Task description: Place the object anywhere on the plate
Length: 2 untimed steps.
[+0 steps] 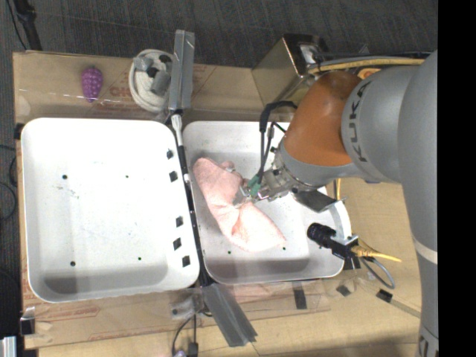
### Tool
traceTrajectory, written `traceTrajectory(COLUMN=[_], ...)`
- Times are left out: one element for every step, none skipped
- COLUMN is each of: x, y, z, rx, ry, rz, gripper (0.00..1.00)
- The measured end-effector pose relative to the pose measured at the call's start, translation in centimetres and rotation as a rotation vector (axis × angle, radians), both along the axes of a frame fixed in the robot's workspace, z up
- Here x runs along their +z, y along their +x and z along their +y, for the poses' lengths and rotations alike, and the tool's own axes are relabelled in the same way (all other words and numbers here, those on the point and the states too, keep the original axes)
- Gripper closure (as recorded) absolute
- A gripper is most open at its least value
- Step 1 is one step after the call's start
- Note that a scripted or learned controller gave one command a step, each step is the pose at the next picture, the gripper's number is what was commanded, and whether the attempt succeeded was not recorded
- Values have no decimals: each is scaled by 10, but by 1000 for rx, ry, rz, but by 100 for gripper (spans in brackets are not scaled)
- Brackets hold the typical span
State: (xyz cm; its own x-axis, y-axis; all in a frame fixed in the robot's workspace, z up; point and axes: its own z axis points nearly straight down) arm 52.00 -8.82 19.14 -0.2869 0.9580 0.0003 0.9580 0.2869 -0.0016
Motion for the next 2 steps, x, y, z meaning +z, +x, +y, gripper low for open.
traceTrajectory(x=[40,43], y=[1,4], z=[0,61], rx=[6,412], ry=[1,1], rz=[0,3], gripper=[100,100])
